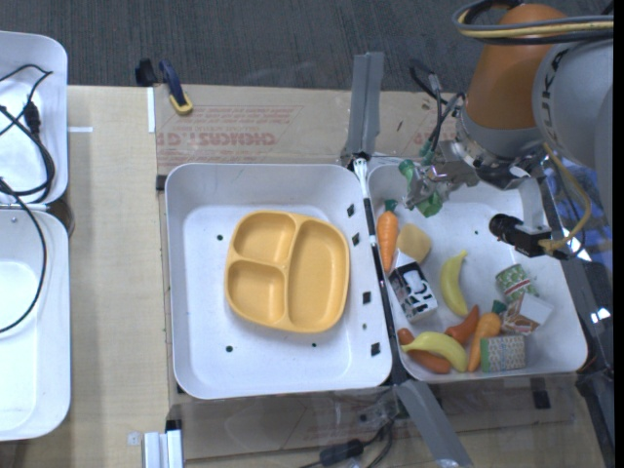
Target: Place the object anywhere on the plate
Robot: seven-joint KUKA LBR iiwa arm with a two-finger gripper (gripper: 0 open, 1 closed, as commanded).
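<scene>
the pincer (426, 185) hangs over the right bin (556, 359)'s far corner, just beyond the carrot (387, 238), with the yellow plate (289, 271) well to its left.

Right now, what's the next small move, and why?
Probably lower onto one toy in the right bin, perhaps the carrot. The gripper hangs over that bin's top-left corner with nothing visibly held, and the yellow plate in the left bin carries nothing.
</scene>
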